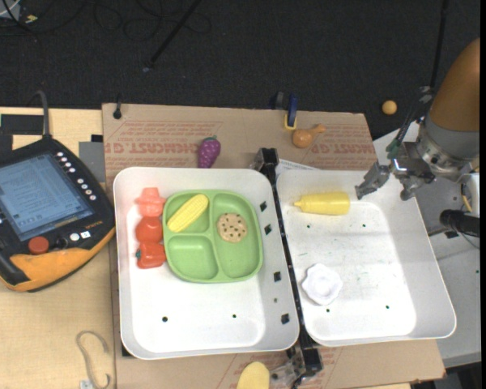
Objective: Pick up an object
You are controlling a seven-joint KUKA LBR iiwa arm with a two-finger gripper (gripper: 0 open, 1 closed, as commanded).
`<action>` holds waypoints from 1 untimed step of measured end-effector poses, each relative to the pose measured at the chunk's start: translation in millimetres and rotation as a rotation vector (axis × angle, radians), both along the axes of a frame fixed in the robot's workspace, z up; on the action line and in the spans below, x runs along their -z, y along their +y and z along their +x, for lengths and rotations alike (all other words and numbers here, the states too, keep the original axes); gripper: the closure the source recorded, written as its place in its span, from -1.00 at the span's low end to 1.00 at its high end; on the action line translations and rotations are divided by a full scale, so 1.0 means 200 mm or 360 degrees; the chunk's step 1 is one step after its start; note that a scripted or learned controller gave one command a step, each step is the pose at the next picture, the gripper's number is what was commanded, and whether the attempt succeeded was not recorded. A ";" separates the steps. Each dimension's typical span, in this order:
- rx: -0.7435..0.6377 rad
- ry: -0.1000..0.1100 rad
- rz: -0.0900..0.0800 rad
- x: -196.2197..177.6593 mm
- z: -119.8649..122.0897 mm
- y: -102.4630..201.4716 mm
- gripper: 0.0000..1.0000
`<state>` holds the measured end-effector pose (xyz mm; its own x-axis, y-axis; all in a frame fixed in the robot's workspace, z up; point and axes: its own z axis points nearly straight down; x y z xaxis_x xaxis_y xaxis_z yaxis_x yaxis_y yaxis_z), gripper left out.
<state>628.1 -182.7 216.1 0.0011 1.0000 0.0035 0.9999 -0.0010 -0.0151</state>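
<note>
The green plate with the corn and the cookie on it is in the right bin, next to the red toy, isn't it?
Not quite. The camera view shows the green divided plastic plate, carrying the yellow toy corn cob and the round chocolate-chip cookie, in the left shallow white bin, not the right one. The red plastic toy does sit right beside it.

Bench (49, 331) under two white bins (194, 331).

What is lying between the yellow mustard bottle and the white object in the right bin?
Nothing: the camera view shows bare bin floor between the mustard bottle and the white object.
</note>
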 end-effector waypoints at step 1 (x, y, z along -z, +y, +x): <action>-0.0002 -0.0023 -0.0005 -0.04 0.01 0.00 -1.00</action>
